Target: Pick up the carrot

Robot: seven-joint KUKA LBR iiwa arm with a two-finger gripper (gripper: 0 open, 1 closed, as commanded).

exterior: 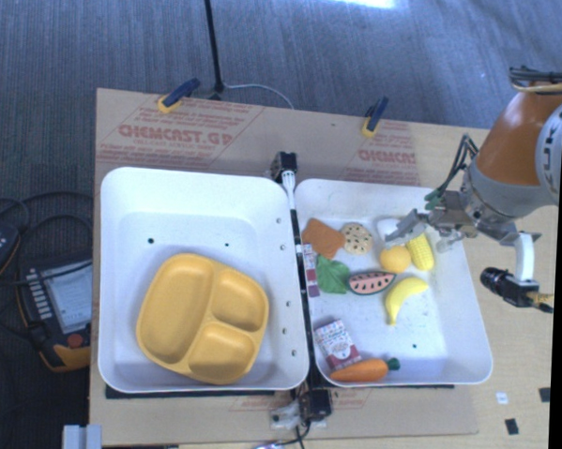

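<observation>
Two shallow white plastic bins sit side by side on a brown cardboard-covered bench point(173, 133), seen from above at a slant. The left bin point(131, 211) holds one thing: a yellow tray point(203, 316) with rounded corners, moulded into three compartments, lying toward the near side of the bin.

The right bin point(467, 346) holds a scatter of small toy foods. The carrot point(360, 369), orange and tapered with a small green top at its right end, lies on its side along the bin's near edge, just right of the divide between the bins. Just behind it, touching or nearly touching, is a small red and white packet point(335, 341). Farther back lie a flat orange wedge point(323, 238), a round speckled cookie point(357, 237), a green leafy piece point(332, 275), a watermelon slice point(371, 283) with a pink face and dark seeds, a curved yellow banana point(404, 297), a round yellow fruit point(395, 259) and a ribbed yellow corn cob point(420, 251).

The gripper point(418, 222) reaches in from the right on a grey arm with an orange band. It hangs over the far right part of this bin, above the corn cob and round fruit, well apart from the carrot. Its pale metal fingers point(400, 225) are spread apart with nothing between them.
</observation>
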